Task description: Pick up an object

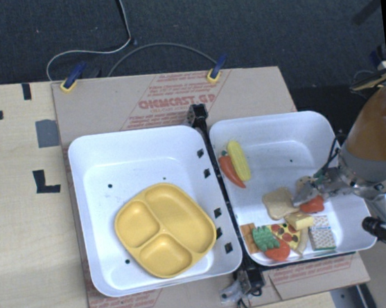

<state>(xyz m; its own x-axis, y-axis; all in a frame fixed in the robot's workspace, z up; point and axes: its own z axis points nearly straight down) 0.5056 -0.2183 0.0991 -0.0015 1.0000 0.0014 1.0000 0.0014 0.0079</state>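
Gripper (308, 190): low in right bin (274, 129), over toy-food pile; finger state, you cannot tell. Candidates: red piece (312, 205) and tan slice (277, 202) just beside it. Risk: crowded items touching; you may nudge neighbours, or clamp edge and slip.

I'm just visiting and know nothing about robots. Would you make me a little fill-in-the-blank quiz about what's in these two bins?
1. The yellow divided tray lies in the ____ bin.
2. The tray has ____ compartments.
3. The corn cob in the right bin is colored ____.
4. The arm's tool is above the ____ bin.

Missing words: left; three; yellow; right
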